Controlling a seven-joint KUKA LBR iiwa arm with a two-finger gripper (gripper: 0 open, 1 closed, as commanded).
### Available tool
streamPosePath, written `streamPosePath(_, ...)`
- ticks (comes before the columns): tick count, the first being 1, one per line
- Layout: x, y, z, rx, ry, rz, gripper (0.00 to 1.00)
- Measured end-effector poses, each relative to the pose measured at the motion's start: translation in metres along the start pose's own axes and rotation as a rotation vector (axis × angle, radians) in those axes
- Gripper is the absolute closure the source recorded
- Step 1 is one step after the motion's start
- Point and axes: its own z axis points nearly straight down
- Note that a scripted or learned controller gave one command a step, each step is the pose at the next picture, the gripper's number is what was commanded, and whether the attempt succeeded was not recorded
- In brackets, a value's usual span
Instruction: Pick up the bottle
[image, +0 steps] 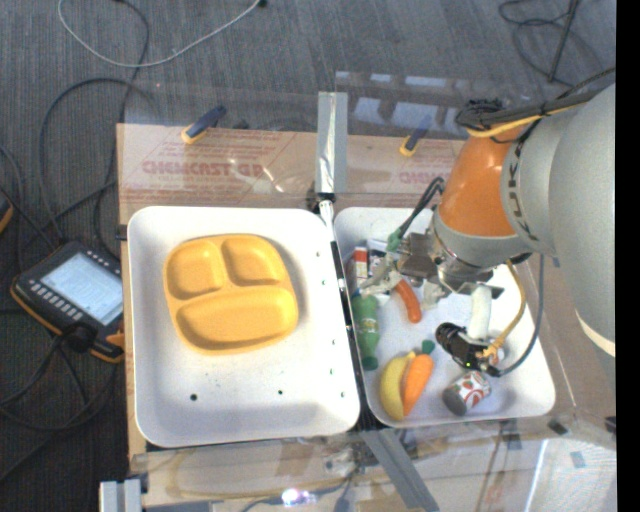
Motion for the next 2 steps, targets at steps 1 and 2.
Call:
streamPosePath(1,-0.060,-0.005,0.083,-0.008,-0.001,-0.069,0.00)
streamPosePath(2,-0.094,-0.021,0.092,-0.021,0.000,-0.524,0.00)
